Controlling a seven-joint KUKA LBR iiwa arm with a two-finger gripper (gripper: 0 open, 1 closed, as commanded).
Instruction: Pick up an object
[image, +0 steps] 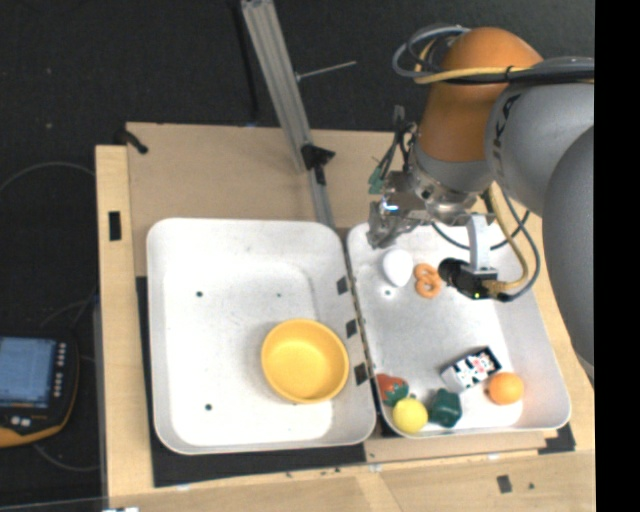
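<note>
Camera view: the gripper hovers low at the far end of the right bin, just beside a white egg-shaped object. Whether its jaws are spread or pressed together, I cannot tell. Nothing appears lifted; the pick looks unfinished.

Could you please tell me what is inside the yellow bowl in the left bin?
The yellow bowl shows only its own bare yellow interior, with nothing lying in it. The patch of the left bin floor beneath the bowl is covered.
</note>
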